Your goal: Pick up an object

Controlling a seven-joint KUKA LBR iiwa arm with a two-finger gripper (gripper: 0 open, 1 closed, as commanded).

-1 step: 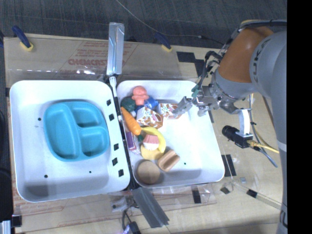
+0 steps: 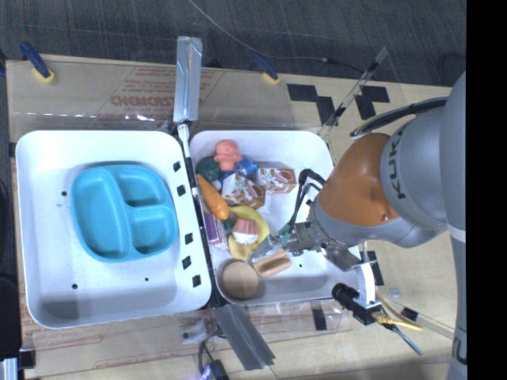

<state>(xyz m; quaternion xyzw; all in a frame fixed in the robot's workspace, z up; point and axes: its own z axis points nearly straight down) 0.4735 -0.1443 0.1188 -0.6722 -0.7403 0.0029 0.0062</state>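
The gripper (image 2: pixel 283 240) hangs low in the right bin (image 2: pixel 305 145), lower centre of frame, beside the hot dog (image 2: pixel 271 266); its state cannot be told.

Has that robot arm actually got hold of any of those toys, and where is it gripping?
It cannot be told. The gripper sits low among the toys in the right bin, but no toy shows clearly between it.

1. A heap of small toy food pieces lies in the right white bin (image 2: pixel 305 145), along its left side.
2. An orange plastic carrot (image 2: pixel 212 198) lies slantwise by the left wall.
3. A pink-orange figure (image 2: pixel 227 153) sits at the far end.
4. A round brown wooden bowl (image 2: pixel 238 279) rests at the near end, just beside a tan bread-like piece (image 2: pixel 271 265).
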